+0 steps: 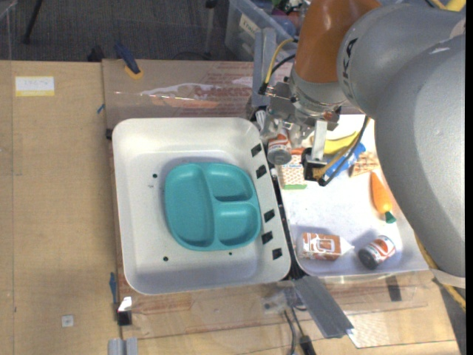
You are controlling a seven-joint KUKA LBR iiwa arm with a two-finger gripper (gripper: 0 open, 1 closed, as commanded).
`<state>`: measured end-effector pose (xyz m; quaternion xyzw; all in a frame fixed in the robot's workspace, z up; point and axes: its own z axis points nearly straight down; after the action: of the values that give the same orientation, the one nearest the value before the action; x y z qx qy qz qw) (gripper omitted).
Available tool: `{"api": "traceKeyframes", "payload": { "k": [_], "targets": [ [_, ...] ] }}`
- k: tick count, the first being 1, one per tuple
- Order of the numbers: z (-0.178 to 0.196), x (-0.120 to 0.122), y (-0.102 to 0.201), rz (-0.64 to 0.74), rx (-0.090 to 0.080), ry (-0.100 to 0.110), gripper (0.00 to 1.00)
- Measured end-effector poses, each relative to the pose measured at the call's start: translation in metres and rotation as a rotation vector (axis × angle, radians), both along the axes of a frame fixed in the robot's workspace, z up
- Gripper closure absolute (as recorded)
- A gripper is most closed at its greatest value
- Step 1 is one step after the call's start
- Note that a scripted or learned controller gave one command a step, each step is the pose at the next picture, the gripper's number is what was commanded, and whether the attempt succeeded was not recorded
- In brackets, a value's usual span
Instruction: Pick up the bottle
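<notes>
A small bottle (280, 152) with a grey cap and a red label lies in the far left corner of the right bin (336, 214), against the divider. My gripper (297, 148) hangs right over that corner, and its body hides part of the bottle. I cannot make out whether the bottle is gripped or just lying under the gripper.
A red-and-white carton (293, 174) lies beside the bottle. The right bin also holds a yellow item (341, 140), a blue item (344, 163), an orange carrot (380, 193), a can (377, 251) and a brown packet (321, 246). A teal divided plate (211, 205) sits in the left bin (137, 198).
</notes>
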<state>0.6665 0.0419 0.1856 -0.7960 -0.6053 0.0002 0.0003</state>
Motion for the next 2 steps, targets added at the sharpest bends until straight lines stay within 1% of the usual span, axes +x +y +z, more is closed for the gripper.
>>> {"api": "traceKeyframes", "payload": {
  "k": [1, 2],
  "targets": [
    [-0.058, -0.095, 0.178, 0.274, 0.001, 0.002, 1.0],
    [0.138, -0.019, 0.169, 0.532, 0.0, -0.004, 1.0]
  ]
}}
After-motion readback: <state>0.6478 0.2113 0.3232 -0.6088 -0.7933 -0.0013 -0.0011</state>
